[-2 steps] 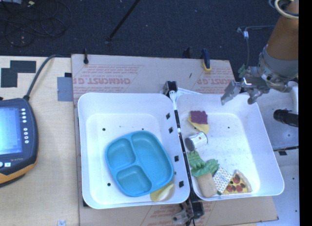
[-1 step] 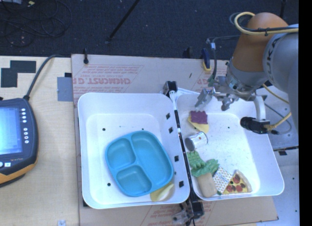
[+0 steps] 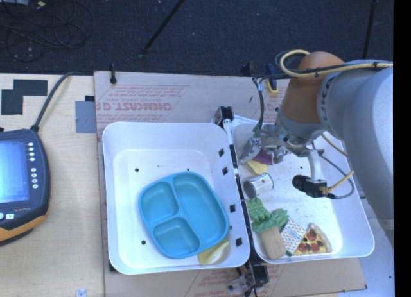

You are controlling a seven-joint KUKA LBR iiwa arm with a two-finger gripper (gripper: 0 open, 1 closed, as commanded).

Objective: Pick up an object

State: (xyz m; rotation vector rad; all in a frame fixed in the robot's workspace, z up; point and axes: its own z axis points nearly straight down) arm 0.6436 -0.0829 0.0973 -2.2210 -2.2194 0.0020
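A: What stands at the far left of the bench?

B: A handheld controller (image 3: 16, 183) with a lit blue screen lies there, apart from the bins. Next comes the cardboard sheet (image 3: 148, 100) with red print, and both bins rest on it.

A: And the left bin (image 3: 125, 161)?

B: It holds a blue plate (image 3: 183, 215) with three compartments, lying flat near the front right corner. A pale yellow piece (image 3: 215, 253) shows from under the front edge of the plate, against the bin's wall.

A: Where are the things to pick up?

B: They are all in the right bin (image 3: 356, 225), mostly on its left side. At the back left is a yellow block (image 3: 258, 167) with a purple part. Just in front of it lies a metal can (image 3: 259, 185) on its side. Nearer the front is a green toy (image 3: 262, 215), then a tan piece (image 3: 273, 244) touching it, a checkered piece (image 3: 293, 231), and a pizza slice toy (image 3: 314, 241) furthest to the right.

A: Where is the gripper (image 3: 264, 147)?

B: It is low over the back left corner of the right bin, directly above the yellow block. Whether it touches the block cannot be seen.

A: Is the claw wide or narrow?

B: One cannot tell from this angle, and nothing is seen held in it. The arm (image 3: 347, 103) reaches in from the right, over the back of that bin.
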